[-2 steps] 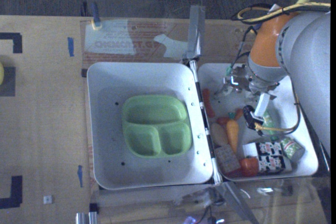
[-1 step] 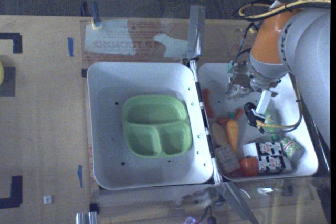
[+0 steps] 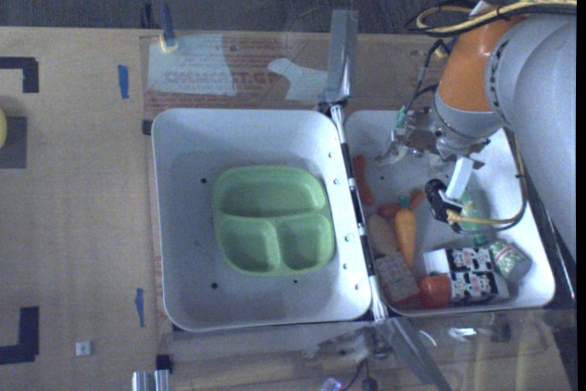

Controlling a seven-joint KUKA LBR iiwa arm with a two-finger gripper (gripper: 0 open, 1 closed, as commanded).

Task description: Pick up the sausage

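Slim reddish sausage (image 3: pixel 361 179), smooth white bin (image 3: pixel 536 275)

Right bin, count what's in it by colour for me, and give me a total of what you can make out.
Red or reddish: 3, the sausage by the left wall, a small piece, a block
Orange: 1, the carrot
Tan or beige: 2, a rounded piece, a waffle-like square
Black and white: 1, the carton
Green: 1, a small packet
Total: 8; others may be hidden under the claw.

Matt green plastic tray (image 3: pixel 272 220) in a smooth white plastic bin (image 3: pixel 174 197) on a pale wooden bench (image 3: pixel 73 224).
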